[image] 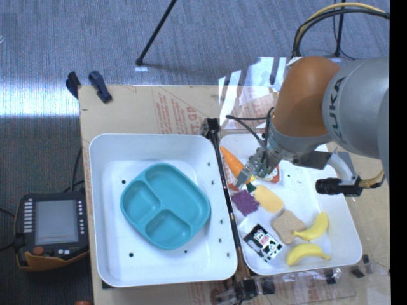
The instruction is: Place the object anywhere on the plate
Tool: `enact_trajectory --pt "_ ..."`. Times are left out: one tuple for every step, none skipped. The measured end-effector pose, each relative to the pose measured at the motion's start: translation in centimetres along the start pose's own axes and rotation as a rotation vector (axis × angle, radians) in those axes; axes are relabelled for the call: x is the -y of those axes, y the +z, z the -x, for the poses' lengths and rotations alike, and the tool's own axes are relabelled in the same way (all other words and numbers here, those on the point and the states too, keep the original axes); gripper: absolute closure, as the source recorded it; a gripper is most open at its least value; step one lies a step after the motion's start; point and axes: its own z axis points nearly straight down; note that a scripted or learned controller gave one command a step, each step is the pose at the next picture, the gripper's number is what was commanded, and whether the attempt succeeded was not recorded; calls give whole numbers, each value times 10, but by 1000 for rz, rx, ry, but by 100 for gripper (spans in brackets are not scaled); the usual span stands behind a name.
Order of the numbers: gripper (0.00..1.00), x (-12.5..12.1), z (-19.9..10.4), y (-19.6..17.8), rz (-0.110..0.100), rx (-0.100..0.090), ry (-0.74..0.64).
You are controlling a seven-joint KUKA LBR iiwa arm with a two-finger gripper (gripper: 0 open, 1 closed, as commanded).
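A teal plate (165,205) with three compartments lies in the left bin (105,259), nothing on it. In the right bin (346,240) an orange toy carrot (231,160) lies near the left wall. My gripper (251,175) is low over the carrot's lower end, beside a small green piece (252,187). I see nothing lifted in it. The grey arm with its orange band (305,103) covers the back of the right bin.
Below the gripper lie a purple grape bunch (244,201), a yellow piece (269,199), a bread slice (288,225), two bananas (313,229) (306,254) and a black-and-white carton (263,242). The divider between the bins (224,189) is just left of the gripper.
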Motion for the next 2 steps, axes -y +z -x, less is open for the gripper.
enact_trajectory --pt "100 -54 -48 1 2 0 64" --pt "0 -53 -48 1 1 1 63"
